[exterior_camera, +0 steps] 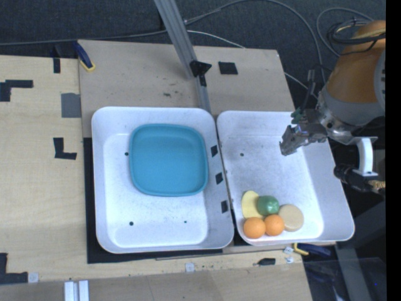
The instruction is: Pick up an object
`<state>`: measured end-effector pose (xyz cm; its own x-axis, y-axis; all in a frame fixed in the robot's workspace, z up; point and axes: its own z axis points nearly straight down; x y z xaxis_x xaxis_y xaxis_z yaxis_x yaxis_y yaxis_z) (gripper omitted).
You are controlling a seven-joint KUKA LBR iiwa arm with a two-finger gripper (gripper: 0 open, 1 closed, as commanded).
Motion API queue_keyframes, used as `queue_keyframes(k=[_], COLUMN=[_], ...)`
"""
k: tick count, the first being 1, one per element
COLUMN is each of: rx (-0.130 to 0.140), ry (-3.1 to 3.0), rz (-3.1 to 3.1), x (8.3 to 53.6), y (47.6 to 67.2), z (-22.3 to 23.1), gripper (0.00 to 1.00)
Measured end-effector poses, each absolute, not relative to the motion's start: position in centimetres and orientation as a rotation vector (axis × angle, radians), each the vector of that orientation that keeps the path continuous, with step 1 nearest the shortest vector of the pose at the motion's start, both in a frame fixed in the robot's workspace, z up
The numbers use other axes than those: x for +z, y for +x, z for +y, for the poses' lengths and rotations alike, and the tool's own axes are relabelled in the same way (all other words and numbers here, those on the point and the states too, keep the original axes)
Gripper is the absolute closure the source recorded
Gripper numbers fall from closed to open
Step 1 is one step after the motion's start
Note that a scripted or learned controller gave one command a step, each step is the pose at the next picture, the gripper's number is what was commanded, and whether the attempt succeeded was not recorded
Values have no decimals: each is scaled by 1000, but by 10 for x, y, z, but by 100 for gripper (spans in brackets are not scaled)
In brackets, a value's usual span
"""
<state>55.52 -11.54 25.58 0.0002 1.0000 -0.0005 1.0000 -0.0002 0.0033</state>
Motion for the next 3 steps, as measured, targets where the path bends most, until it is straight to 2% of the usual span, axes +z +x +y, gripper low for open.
queue_keyframes(k=[1,3], rx=[-1,1], ry=[2218,2217], rz=[2227,2228], x=[240,246], y=[563,586], z=[-66,29], gripper=[100,100])
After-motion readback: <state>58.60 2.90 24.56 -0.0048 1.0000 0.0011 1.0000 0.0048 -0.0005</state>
